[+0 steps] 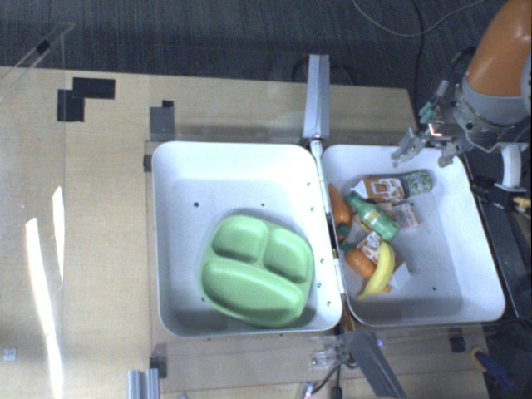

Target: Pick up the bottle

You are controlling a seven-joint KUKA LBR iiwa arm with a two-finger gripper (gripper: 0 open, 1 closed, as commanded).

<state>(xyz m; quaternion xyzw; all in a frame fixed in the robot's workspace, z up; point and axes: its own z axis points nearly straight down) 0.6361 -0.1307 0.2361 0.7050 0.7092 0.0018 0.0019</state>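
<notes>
Green and clear, the bottle is lying tilted in the right bin, its cap pointing toward ten o'clock, crowded among other goods: a carrot is pressing close at its nine o'clock beside the bin's inner wall, an orange-labelled packet is sitting just past its one o'clock, and a banana is curving at its six o'clock. Bare white floor is stretching from the pile toward three and five o'clock. Over the bin's far rim, at the bottle's one o'clock, the gripper is hanging with its fingers spread apart and holding nothing, well apart from the bottle. A green sectioned tray is filling the left bin, leaving open floor toward twelve o'clock
</notes>
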